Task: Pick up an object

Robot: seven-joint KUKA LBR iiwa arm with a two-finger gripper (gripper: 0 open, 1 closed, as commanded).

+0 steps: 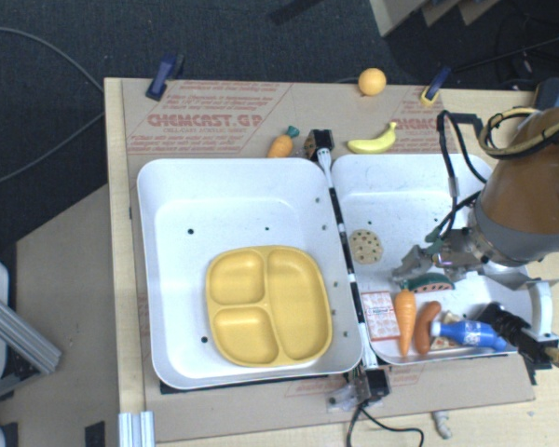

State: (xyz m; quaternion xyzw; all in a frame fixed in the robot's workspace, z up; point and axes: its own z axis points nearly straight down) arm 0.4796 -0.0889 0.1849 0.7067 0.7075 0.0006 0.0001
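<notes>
The arm reaches in from 3 o'clock and its pincer [427,266] hangs low over the right bin [401,180], near the middle of it. Whether the pincer is open or closed, the view does not let one tell, and nothing can be seen gripped in it.

The nearest thing to take is the carrot [405,319]. It lies at about 7 o'clock from the pincer, just beside it, upright in the view with its green top toward the pincer. The sausage [425,326] lies touching or nearly touching the carrot at its 3 o'clock, and a card [379,315] is at its 9 o'clock. A cookie [364,244] lies at 9 o'clock from the pincer, apart from the others.

To do this step well, the pincer should probably come straight down over one thing alone. The carrot and sausage are crowded, so a descent between them may push both aside. The cookie, flat and free, has open room around it, but it gives little height to grip.
</notes>
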